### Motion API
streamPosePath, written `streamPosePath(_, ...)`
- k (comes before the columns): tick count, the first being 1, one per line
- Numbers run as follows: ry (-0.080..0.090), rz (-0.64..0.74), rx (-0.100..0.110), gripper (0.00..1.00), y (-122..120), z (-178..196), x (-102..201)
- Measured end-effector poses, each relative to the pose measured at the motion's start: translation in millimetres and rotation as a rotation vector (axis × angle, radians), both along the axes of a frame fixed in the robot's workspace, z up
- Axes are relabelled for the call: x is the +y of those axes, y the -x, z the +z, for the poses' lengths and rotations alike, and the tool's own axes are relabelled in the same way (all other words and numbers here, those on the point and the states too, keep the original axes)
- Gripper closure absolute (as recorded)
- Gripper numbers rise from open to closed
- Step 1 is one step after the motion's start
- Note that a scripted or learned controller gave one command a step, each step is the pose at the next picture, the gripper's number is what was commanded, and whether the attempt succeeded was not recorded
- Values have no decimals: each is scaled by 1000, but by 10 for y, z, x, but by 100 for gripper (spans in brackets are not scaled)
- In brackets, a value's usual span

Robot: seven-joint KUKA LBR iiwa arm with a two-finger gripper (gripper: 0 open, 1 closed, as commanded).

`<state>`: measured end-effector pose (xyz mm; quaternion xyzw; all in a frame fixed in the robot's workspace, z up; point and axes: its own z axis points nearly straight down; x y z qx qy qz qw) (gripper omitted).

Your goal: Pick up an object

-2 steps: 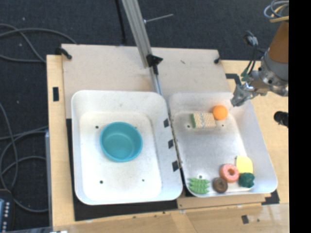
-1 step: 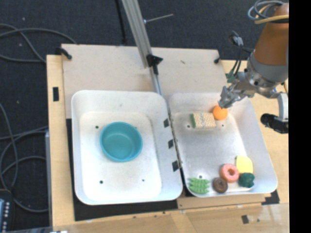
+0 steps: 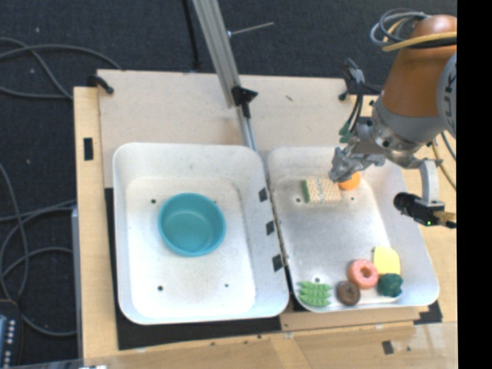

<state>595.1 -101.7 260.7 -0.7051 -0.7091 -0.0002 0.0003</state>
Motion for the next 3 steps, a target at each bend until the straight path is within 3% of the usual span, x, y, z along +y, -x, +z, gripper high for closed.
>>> streamPosePath(3,-2,3,0,100,541,-44,1486)
